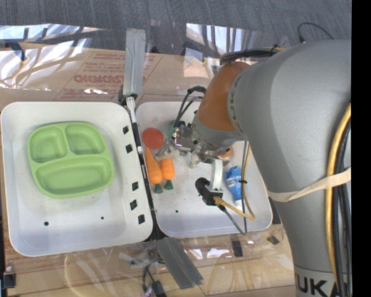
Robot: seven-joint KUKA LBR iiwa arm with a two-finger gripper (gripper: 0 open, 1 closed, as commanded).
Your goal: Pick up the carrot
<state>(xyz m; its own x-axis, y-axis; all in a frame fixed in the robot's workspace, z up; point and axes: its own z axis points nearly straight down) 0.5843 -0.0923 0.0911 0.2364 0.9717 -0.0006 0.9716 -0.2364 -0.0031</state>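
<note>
Carrot by R bin's inner wall, tool near.

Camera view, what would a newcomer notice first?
The big grey arm looms over the right bin. A bright green plate sits in the left bin. An orange carrot lies by the right bin's left wall, beside a round red thing.
</note>
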